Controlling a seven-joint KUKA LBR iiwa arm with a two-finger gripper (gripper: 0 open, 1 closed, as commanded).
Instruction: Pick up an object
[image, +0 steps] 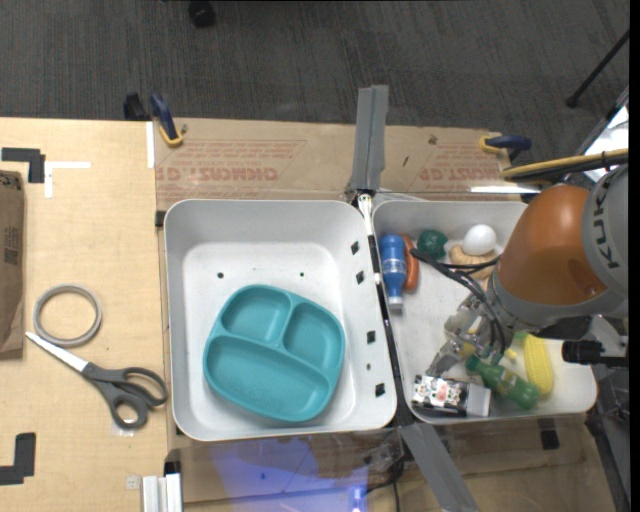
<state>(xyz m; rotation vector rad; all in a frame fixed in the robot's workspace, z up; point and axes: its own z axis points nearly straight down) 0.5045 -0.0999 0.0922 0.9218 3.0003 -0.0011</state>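
Observation:
My gripper (463, 340) hangs low in the right bin (420, 300), under the orange band of the arm (548, 250). It sits just left of a green bottle-shaped toy (505, 383) and a yellow corn cob (538, 362). A small black-and-white box (441, 394) lies below it near the bin's front wall. A blue bottle with an orange band (394, 265) lies along the bin's left wall. At the back sit a dark green item (432, 242) and a white ball on a tan piece (479, 241). I see nothing clearly between the fingers.
The left bin (190, 260) holds a teal divided plate (274, 351). On the wooden bench to the left lie grey scissors (100, 377) and a roll of tape (67, 313). Cardboard and a grey strip (370, 140) lie behind the bins.

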